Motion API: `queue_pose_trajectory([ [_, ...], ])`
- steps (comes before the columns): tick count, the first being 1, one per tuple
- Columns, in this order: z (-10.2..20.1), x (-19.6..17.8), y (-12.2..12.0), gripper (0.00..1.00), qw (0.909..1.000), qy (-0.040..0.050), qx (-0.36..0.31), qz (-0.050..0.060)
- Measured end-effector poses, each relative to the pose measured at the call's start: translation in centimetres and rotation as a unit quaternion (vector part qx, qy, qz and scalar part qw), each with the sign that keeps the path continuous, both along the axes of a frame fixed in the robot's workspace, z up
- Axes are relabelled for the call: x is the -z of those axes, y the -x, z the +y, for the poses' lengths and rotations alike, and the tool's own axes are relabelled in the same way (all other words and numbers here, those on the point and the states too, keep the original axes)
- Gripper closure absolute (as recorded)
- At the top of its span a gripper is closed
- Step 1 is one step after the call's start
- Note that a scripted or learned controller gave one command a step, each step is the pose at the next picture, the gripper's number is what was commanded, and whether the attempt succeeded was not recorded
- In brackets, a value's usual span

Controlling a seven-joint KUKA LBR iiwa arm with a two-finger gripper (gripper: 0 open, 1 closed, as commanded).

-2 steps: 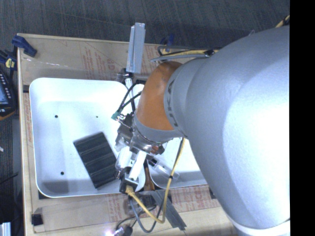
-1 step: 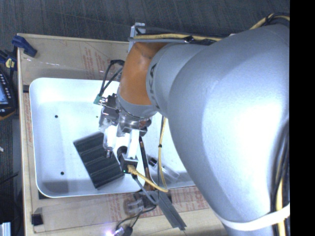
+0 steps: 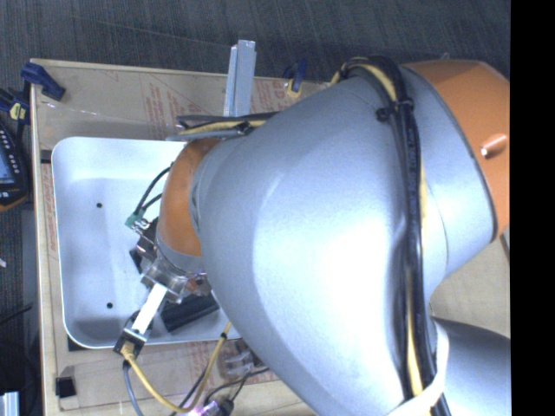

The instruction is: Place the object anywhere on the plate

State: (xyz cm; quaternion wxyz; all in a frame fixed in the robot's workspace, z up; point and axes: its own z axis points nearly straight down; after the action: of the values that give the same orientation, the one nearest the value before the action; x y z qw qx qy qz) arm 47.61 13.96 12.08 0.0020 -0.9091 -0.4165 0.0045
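The grey arm [image 3: 347, 232] reaches in from the right and covers most of the bench. Its orange band [image 3: 178, 211] hangs over the left white bin [image 3: 87, 232]. Below the band, my gripper [image 3: 169, 297] sits low over the bin's near right corner, close to the front wall. A white bar [image 3: 146, 315] and a dark block [image 3: 189, 312] stick out from the gripper body. I cannot make out any object between the fingers. The arm hides the right part of this bin and whatever lies beyond it.
The left bin's floor [image 3: 95, 258] shows bare white with two small dark dots. Yellow cables [image 3: 165, 393] trail over the bench front. A metal post [image 3: 240, 76] stands at the back edge. Blue clamps [image 3: 39, 78] sit at the bench's far left corner.
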Motion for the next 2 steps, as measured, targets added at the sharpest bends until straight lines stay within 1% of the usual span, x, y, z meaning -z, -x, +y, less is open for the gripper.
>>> queue_pose_trajectory([
  [1,-7.3,-8.7,-2.3,1.0,0.9907,-0.0012,-0.136,-0.004],
  [2,-2.7,2.5,-0.3,1.0,0.9932,-0.0025,-0.116,-0.009],
])
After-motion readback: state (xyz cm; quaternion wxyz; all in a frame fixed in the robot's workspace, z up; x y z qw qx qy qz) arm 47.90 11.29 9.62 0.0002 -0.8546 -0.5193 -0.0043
